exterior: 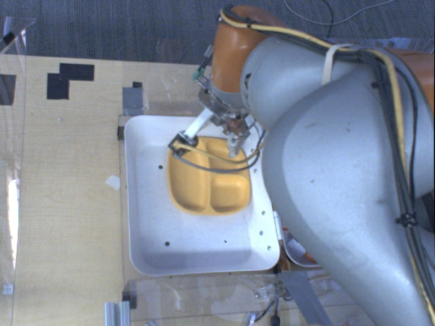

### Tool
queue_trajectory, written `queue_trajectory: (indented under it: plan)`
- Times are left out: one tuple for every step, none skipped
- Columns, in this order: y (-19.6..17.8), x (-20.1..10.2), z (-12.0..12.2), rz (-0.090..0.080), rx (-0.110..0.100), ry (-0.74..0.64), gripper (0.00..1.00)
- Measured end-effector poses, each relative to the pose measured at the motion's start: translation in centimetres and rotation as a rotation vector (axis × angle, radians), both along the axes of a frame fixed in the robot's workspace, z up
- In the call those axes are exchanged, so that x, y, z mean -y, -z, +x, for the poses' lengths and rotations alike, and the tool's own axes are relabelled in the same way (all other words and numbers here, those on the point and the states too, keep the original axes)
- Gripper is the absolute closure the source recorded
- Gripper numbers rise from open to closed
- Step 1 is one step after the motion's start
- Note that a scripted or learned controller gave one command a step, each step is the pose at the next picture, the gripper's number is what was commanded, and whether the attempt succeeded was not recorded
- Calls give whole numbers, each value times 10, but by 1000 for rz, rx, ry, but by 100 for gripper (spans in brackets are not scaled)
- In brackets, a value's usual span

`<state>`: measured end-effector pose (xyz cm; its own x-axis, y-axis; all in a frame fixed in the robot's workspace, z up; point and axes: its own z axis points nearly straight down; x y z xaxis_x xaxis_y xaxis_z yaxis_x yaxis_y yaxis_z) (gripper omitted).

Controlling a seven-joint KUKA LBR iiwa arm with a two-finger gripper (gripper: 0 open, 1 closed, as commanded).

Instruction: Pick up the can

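We see the gripper [207, 141] over the yellow tray [207, 189] in the left white bin [146, 202], fingers spread wide, gripping nothing. The can [298, 248] sits partly hidden under the arm [340, 182], right bin.

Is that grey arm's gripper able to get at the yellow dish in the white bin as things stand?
Probably yes. The gripper hangs with its fingers apart right at the far rim of the yellow dish, which lies uncovered in the white bin.

Even, soft overhead light; faint shadows, mild blur, slight glare at left.
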<state>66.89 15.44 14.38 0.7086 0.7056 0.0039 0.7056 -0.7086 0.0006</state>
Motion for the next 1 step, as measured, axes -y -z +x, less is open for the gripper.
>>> queue_trajectory:
  plan:
    - [21,32,-11,2,-1,377,0]
